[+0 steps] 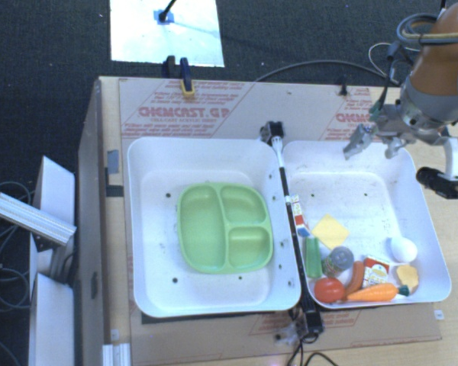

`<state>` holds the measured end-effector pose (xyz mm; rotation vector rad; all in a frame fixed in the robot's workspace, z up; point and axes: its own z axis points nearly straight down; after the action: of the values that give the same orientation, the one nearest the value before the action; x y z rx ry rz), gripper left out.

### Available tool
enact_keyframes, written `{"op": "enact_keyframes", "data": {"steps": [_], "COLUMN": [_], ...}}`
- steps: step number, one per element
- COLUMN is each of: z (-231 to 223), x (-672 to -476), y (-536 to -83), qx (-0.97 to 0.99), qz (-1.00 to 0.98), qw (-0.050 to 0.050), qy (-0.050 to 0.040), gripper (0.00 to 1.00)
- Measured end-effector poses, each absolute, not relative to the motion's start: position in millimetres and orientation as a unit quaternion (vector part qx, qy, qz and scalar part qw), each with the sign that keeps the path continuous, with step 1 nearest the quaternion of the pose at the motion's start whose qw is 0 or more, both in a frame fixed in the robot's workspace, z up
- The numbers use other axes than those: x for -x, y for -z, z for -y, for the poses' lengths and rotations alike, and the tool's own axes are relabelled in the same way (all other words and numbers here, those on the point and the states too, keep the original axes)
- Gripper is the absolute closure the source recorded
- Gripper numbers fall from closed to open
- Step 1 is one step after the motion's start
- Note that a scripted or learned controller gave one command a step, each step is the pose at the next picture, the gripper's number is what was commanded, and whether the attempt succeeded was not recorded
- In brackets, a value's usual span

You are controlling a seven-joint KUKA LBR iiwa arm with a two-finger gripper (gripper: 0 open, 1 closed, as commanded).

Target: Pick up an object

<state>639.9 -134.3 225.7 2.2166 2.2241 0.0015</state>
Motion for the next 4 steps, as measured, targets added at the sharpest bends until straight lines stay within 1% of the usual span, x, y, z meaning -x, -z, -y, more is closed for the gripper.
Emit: {"op": "enact_keyframes", "data": {"steps": [1, 2, 3, 4], "z": [144, 85, 88, 136], "x": [-580.1, -533.1, -598.7, -577.7], "y": [-85, -98, -84, -198], "qx": [-0.707, -0.706, -0.706, -0.707], "qz": [-0.708, -0.708, -0.708, -0.708], "qw": [0.001, 0.0, 0.001, 0.002], "qy": [-0.0003, -0.0004, -0.0007, -0.001], "gripper": [0.0, 0.0, 0.0, 0.0]}}
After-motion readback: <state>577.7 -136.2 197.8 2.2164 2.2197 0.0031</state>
